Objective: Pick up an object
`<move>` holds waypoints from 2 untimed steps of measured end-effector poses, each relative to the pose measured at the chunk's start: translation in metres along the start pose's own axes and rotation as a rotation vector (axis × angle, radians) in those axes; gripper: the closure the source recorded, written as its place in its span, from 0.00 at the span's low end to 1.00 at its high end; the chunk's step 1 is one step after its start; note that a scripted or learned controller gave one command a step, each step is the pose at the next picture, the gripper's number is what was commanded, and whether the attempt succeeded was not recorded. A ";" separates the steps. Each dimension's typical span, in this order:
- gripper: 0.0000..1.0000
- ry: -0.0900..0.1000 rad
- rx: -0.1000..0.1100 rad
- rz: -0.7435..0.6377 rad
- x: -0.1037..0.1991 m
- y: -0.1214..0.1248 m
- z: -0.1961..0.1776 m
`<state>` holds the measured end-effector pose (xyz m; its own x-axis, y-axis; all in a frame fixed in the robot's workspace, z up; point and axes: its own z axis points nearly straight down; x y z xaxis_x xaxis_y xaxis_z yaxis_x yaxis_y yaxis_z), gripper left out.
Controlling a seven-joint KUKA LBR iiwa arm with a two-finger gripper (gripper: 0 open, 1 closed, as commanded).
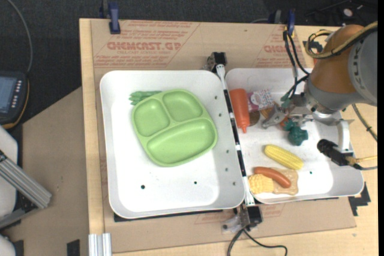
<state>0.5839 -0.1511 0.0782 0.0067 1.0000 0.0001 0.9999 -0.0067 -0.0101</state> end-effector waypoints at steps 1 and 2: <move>0.00 0.002 -0.006 -0.005 0.011 -0.023 -0.006; 0.00 0.000 -0.004 -0.001 -0.010 -0.104 -0.005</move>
<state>0.4794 -0.1606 0.0842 0.0060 1.0000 0.0001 1.0000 -0.0060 -0.0061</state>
